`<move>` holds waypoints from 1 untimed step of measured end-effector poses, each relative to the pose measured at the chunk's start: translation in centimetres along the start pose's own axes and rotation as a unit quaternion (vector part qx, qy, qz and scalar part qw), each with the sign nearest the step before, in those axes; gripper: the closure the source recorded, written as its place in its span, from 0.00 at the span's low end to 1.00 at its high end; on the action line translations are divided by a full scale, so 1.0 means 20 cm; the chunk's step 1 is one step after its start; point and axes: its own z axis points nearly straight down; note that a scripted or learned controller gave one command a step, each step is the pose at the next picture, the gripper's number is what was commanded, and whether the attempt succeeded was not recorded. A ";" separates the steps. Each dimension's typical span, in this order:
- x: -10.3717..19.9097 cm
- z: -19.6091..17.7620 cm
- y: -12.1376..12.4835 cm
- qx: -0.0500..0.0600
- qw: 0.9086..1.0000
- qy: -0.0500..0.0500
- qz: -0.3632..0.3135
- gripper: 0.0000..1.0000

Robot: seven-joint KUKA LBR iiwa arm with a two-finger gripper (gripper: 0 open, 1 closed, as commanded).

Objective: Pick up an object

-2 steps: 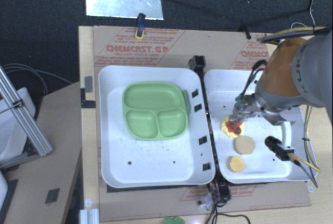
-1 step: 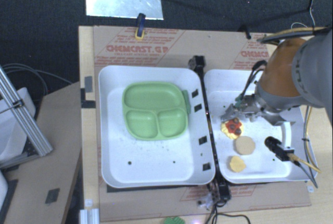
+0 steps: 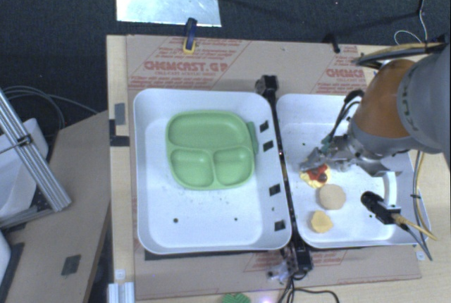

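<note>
My gripper (image 3: 320, 161) is low in the right bin (image 3: 299, 115), reaching in from the right. Its tip sits right over a small red and yellow object (image 3: 316, 175) near the bin's left wall, and hides part of it. Just below that lies a round tan piece (image 3: 331, 196). A smaller yellow piece (image 3: 322, 223) lies near the bin's front edge. I cannot see whether anything is gripped.
The left bin (image 3: 151, 217) holds a green divided tray (image 3: 210, 149), lying flat toward its back. A black divider with clips (image 3: 276, 153) runs between the two bins. Cardboard (image 3: 204, 62) lies under both bins.
</note>
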 end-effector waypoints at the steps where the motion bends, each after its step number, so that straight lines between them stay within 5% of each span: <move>1: 0.00 -0.06 0.01 -0.002 1.000 0.000 -0.001 1.00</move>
